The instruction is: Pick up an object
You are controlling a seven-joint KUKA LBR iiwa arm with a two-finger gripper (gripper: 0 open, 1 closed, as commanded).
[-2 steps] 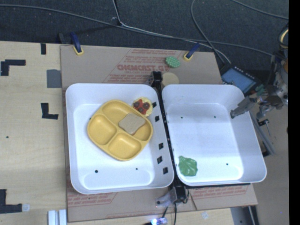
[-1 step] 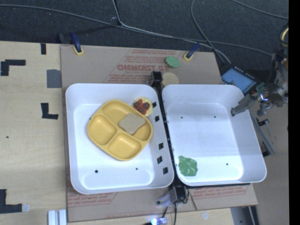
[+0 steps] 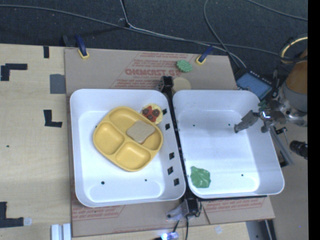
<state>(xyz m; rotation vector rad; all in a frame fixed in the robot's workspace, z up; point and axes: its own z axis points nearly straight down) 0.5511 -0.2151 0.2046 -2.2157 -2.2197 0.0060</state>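
Arm: the grey arm comes in from the right side and hangs over the right edge of the right bin (image 3: 260, 134).

Gripper: the gripper (image 3: 250, 120) is over the top right part of the right bin, above bare white floor. Nothing is under it to grab.

Fingers: one dark finger sticks out to the left and a bit down. I cannot tell if the fingers are apart or together, because they blur into one dark shape. I see nothing held in them.

Green thing: a small green leafy toy (image 3: 200, 177) lies flat on the floor of the right bin, in the bottom left corner, near the wall by the middle divider. It is well apart from the gripper.

Which way it points: the green thing is lumpy and nearly round. It looks a little longer from top to bottom, but only a little, so I guess a grab from any side would work about the same.

Yellow plate: a yellow plate (image 3: 107, 134) with four sections lies in the left bin (image 3: 85, 184), turned at a slant like a diamond.

Tan slice: a flat tan square (image 3: 140, 131), like toast, rests on the plate near its middle.

Red bits: a small red and dark toy (image 3: 151, 113) sits at the plate's top corner.

Why the things lie so: they all rest flat and loose, so each could be picked from above.

Closest pick: I think the green thing, since it is in the same bin as the gripper.

Surface: brown cardboard (image 3: 145, 71) lies under both bins, with a small green dotted thing (image 3: 184, 65) on it behind them.
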